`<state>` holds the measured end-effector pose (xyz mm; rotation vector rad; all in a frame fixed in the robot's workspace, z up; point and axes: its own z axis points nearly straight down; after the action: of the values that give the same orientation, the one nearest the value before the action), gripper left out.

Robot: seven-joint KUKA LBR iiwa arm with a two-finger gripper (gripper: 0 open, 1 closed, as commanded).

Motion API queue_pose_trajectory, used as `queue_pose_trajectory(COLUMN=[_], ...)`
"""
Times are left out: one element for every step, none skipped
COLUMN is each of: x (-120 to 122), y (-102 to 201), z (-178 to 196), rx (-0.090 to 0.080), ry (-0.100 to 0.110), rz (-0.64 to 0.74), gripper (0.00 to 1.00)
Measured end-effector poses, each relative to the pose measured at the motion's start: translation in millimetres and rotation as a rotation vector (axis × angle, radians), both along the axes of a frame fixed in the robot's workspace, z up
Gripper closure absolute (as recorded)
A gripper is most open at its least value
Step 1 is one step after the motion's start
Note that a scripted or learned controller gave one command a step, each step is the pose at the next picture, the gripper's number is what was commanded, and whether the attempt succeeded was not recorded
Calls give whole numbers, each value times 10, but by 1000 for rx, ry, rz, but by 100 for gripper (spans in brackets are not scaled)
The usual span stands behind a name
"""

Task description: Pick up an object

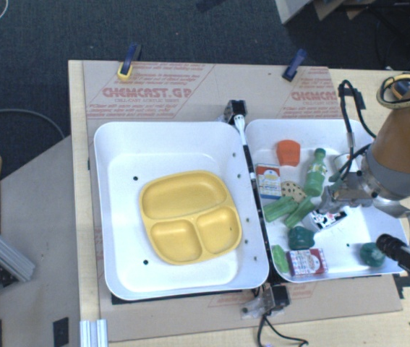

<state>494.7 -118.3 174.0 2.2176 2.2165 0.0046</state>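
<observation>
The right bin point(378, 270) holds several small items. An orange cup point(288, 152) stands at the back, with a green bottle point(315, 172) to its right. A white and red carton point(268, 181) lies by the left wall, and green pieces point(288, 210) are piled in the middle. A dark teal lump point(300, 236) sits above a red and white packet point(306, 262), and a teal knob point(370, 253) lies at the right. My gripper point(332, 210) hangs low over the middle of this bin, just right of the green pieces, above a small black and white item point(325, 221).
The left bin point(118, 165) holds a yellow three-compartment plate point(189, 214). A black divider bar point(249, 176) runs between the bins. Clamps point(127, 61) grip the cardboard base at the back. Cables point(349, 114) trail over the right bin's far side.
</observation>
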Motion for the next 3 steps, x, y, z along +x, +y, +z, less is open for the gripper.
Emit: queue_pose_trajectory(x=[15, 184, 339], y=[-2, 550, 718], z=[535, 417, 430], rx=[0, 3, 2], ry=[0, 5, 4], rz=[2, 7, 4], gripper=[100, 100, 100])
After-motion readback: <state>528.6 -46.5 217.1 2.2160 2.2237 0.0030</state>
